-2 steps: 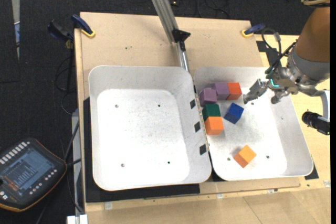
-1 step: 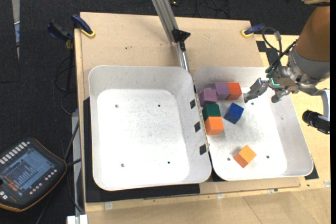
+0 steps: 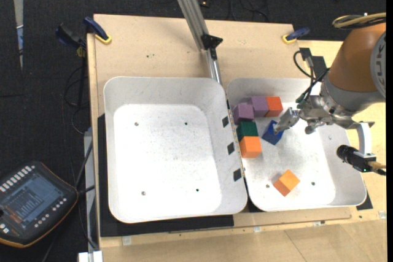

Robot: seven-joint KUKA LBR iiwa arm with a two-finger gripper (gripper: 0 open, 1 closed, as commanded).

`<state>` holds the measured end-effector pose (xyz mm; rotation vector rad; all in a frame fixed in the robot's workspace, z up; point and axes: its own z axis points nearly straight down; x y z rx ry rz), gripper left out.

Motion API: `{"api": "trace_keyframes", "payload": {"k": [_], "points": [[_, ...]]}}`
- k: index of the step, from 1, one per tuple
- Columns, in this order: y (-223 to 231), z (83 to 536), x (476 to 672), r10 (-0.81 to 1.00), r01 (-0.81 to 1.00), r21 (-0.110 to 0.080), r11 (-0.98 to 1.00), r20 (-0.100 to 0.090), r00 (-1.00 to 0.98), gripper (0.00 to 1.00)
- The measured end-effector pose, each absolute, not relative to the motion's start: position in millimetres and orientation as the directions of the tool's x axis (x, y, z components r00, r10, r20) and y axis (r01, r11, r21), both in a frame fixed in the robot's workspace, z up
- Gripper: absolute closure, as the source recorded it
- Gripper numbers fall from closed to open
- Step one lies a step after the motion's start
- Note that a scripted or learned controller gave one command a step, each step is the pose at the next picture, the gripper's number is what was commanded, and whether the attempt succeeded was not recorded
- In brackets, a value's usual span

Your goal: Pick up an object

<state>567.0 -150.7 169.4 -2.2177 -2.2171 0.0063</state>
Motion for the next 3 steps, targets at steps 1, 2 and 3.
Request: {"api": "trace_keyframes", "payload": {"k": [1, 2, 3], "points": [[-157.8, 122.3, 563.0, 1.0, 1.0, -0.005, -0.001, 0.0, 0.001, 0.0], [-157.2, 94.0, 562.9, 1.0, 1.0, -0.003, 0.0, 0.001, 0.0, 0.0], [-157.3, 105.5, 563.6, 1.0, 1.0, 0.001, -0.001, 0.0, 0.001, 1.0]]}}
